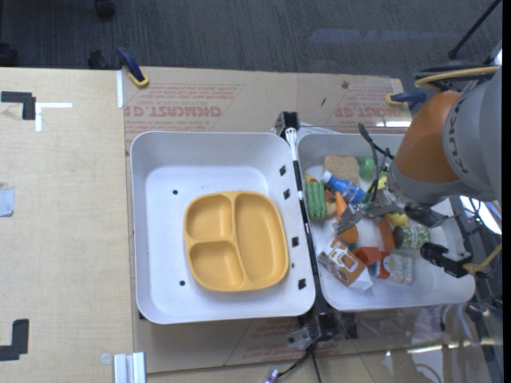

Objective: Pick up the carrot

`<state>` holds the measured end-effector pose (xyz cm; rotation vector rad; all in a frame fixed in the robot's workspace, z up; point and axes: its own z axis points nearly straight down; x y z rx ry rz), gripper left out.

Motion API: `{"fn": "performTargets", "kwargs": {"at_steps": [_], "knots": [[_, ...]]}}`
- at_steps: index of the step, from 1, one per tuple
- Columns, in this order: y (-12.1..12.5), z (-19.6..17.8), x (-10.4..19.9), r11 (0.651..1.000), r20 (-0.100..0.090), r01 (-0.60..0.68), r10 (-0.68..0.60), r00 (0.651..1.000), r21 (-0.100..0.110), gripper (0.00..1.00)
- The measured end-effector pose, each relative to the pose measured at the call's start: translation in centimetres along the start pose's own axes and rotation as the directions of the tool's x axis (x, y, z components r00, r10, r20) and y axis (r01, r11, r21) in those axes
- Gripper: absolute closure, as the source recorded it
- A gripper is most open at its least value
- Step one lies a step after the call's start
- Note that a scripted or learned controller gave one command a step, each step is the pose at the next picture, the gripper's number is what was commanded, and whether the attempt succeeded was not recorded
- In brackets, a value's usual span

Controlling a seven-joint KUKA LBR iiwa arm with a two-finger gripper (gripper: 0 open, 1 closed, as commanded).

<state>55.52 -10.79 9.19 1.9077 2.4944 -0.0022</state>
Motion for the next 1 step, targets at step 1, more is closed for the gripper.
{"fn": "performTargets", "kwargs": {"at_steps": [1], "knots": [[0.02, -0.89, -0.04, 1.0, 0.002, 0.003, -0.003, 1.0, 0.001, 1.0]]}}
